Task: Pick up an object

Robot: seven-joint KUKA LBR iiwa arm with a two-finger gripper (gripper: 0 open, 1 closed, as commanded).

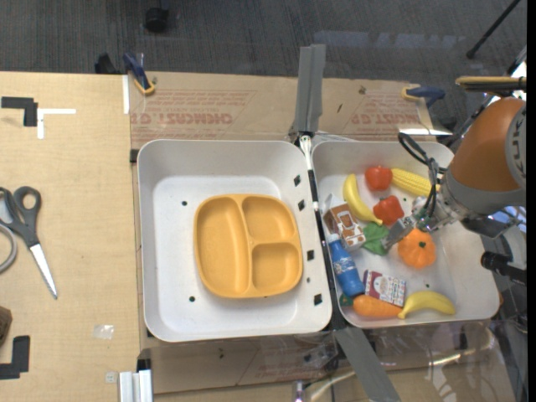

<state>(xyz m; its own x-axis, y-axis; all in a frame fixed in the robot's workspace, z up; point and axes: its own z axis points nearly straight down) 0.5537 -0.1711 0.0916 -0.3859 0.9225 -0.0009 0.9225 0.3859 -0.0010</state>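
The right bin holds a heap of toy food. An orange fruit lies just below my gripper, which hangs low over the bin's middle. Beside the gripper on its left are a red pepper and a green piece. Further back lie a tomato, a corn cob and a banana. A brown box, a blue bottle, a red-and-white carton, a carrot and a second banana fill the left and front.
The left bin carries a yellow divided plate. Scissors lie on the bench at the far left. The arm's orange band stands over the right bin's far right corner.
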